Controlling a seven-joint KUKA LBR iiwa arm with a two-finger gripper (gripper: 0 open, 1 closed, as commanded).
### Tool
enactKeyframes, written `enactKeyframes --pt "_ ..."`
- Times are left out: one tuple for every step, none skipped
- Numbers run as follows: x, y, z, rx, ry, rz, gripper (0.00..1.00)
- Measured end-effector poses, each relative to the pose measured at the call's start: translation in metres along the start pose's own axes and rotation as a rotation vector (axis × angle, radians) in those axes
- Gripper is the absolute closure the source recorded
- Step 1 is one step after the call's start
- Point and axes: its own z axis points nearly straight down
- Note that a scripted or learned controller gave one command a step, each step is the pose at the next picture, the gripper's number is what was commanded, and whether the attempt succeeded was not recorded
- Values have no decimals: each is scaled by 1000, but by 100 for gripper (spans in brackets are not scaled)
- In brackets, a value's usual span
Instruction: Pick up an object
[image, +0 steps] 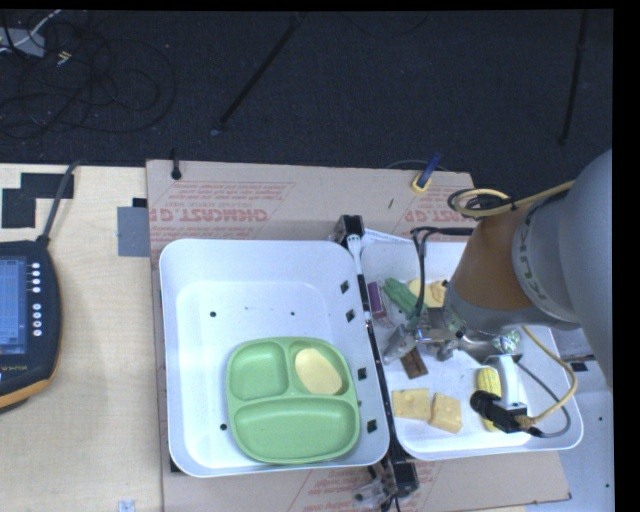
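1. Reaching in from the right, I hang low over the right bin (560, 440), my grey arm (560, 250) and orange band covering much of its far half.
2. My claw (408, 340) sits near the bin's left wall, just above a small brown block (414, 366); whether it is released or clenched on anything I cannot tell, as the fingers blur into the clutter.
3. Just beside the claw, towards the far wall, lie a green piece (401, 294) and a purple piece (374, 297).
4. Nearer the front wall rest two pale yellow chunks (428, 407), side by side and touching.
5. To their right lies a corn cob (488, 380), near my cables.
6. Over in the left bin (190, 300) a green divided plate (292, 420) holds a yellow oval (319, 372) in one upper compartment.
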Motion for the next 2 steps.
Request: enactKeyframes --pt "0 -6 0 -2 0 1 0" --pt "-3 -6 0 -1 1 0 0"
